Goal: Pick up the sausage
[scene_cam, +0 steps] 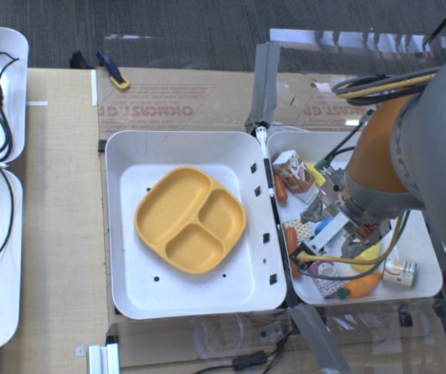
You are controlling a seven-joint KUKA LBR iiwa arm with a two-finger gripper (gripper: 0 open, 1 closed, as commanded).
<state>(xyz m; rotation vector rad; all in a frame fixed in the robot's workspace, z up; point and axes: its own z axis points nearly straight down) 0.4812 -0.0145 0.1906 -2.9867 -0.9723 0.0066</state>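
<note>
Observer: Sausage (279,185), as best I can identify it, is a short red-brown piece lying flat in the cluttered bin (431,280). It is up-view and off to the divider side of the gripper (333,232), close against the bin wall.

Recorder: Any contact with the tool?

Observer: None visible. The sausage is apart from the gripper, with a brown-and-white packet (294,170) just beside it. A second reddish piece (291,248) lies along the same wall, nearer the gripper and slightly below it in view. It could be mistaken for the target, and I cannot fully rule out that it is.

Recorder: Tool state?

Observer: Cannot tell. The gripper is low in the clutter, tangled visually with cables and blue-and-white packaging, so whether it is wide, narrow or holding anything is not readable.

Recorder: Surroundings?

Observer: An orange carrot (360,286) is below the gripper, toward the near wall. A small white tub (400,271) is on the arm's side of it. Beyond the divider, well away from the tool, the other bin (121,209) carries a yellow divided plate (190,220).

Recorder: Progress?

Observer: My judgement is early. The arm is over the correct bin, but the sausage is not grasped or lifted. What is left is to close the gap toward the divider, grip and raise.
</note>
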